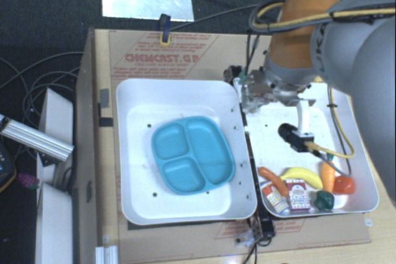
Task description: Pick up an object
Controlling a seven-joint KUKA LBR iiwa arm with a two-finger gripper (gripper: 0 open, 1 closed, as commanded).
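Near corner of the right bin (276, 128), a shallow white tray with rounded corners and a smooth matt floor: a cluster of small toy-like items. From the divider outward lie an orange sausage-shaped piece (273, 180), tilted; a curved yellow banana (304, 176); a small printed box (299, 196), red and white, flat on the floor; a dark green lump (323, 200); an upright orange piece (327, 177) beside a glossy red rounded piece (344, 185). The items touch or nearly touch one another.

Left bin (139, 105), same make: a smooth light-blue plate (193, 154), rounded-rectangular, moulded into three compartments, set askew near the middle.

Farther back, the gripper (247, 94) hangs over the far left part of the right bin, close to the rims where the bins meet. Whether it is spread or closed cannot be told. The cluster lies well apart from it, toward the near edge; nothing is seen held.

Beyond the bins, a brown cardboard sheet (204, 49) with red lettering.
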